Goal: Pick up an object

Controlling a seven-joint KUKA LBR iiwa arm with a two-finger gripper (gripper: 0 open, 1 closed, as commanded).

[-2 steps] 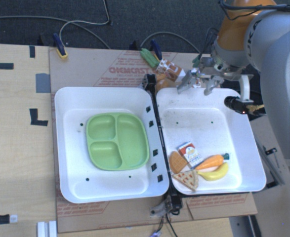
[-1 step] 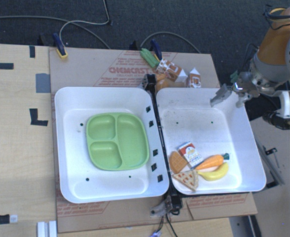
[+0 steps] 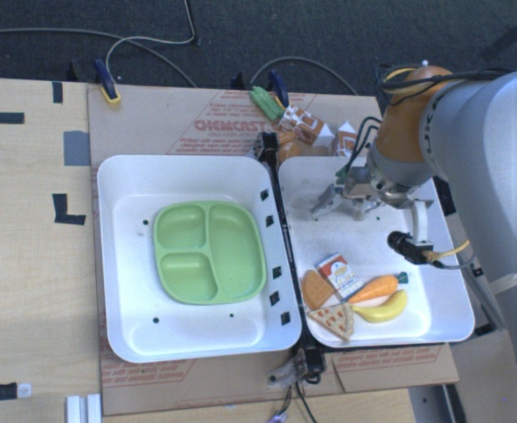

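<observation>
so, gripper (image 3: 328, 203) hung above bare floor of the right bin (image 3: 456, 329).
fingers looked spread, pinching nothing; toy food (image 3: 357, 293) clustered nearer, unreached.

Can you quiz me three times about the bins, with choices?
1. Where is the green divided plastic plate?
A. left white bin
B. right bin
C. on the floor

2. How many compartments has the plate?
A. two
B. three
C. five

3. What is the claw doing?
A. gripping the orange toy carrot
B. lifting the plate
C. hanging over bare bin floor with nothing in it

Answers: 1 A, it lies flat in that bin. 2 B, three hollows show. 3 C, the carrot lies apart, beside the yellow toy banana.
</observation>
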